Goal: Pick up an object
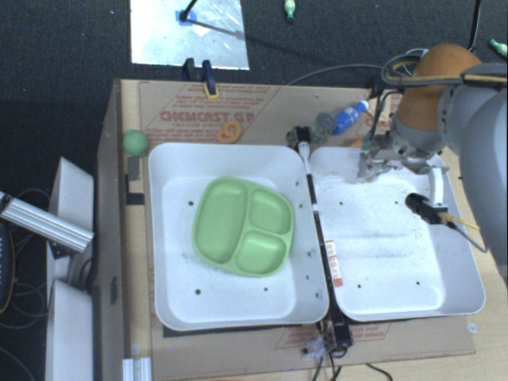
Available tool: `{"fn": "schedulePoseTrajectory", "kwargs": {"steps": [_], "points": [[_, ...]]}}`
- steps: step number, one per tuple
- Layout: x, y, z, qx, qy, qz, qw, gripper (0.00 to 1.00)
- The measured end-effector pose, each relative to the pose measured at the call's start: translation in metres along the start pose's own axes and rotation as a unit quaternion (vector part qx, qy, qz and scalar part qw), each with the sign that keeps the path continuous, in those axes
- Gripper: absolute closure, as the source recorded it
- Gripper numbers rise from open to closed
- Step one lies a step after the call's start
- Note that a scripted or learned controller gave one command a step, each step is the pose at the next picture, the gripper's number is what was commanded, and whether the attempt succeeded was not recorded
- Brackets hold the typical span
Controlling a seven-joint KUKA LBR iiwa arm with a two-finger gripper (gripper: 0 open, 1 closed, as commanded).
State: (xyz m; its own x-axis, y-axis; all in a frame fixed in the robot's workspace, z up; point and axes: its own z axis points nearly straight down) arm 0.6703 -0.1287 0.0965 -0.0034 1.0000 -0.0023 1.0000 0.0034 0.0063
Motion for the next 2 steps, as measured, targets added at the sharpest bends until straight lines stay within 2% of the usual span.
{"fn": "schedulePoseTrajectory", "kwargs": {"steps": [1,2], "points": [[0.0,0.0,0.0,0.0,0.0,0.0,1.0,0.0],[0.001,-0.001,0.012,0.002,0.0,0.0,1.0,0.0]]}}
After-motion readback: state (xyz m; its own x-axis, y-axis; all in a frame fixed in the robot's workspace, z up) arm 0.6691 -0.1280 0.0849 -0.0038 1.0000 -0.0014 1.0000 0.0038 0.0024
